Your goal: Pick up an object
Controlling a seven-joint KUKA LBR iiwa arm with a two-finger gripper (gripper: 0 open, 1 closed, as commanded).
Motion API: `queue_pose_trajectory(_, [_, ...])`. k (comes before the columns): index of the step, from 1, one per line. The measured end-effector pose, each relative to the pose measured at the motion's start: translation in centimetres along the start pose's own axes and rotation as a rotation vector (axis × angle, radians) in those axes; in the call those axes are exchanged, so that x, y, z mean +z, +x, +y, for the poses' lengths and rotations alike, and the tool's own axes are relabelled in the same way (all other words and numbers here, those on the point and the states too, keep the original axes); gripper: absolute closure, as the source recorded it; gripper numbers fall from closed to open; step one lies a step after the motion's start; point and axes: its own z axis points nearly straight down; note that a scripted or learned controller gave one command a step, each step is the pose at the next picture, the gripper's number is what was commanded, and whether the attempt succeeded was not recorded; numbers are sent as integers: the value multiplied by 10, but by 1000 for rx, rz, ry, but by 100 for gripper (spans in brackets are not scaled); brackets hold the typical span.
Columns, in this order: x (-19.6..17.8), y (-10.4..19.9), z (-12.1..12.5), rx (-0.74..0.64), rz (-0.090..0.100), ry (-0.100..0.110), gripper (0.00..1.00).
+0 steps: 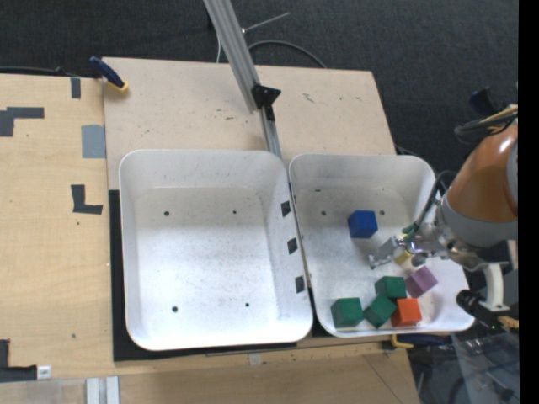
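Observation:
The right bin [337, 171] holds several small blocks. A blue cube [363, 223] sits alone near its middle. Along the near edge lie three green blocks [346, 311] [381, 310] [390, 288], an orange block [408, 311] and a pale purple block [421, 280]. My gripper [396, 251] hangs low over the right side of this bin, just right of and below the blue cube and just above the purple block and the nearest green one. I see nothing clearly held in it.
The left bin [135, 225] stands beside the right one, sharing a middle wall. A metal pole [240, 49] slants down to the bins' far edge. The arm's orange band [488, 179] overhangs the right bin's right wall.

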Motion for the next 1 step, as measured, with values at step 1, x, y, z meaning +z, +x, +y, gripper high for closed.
queue_pose_trajectory(1, [40,1,0,0,-2,-5,0])
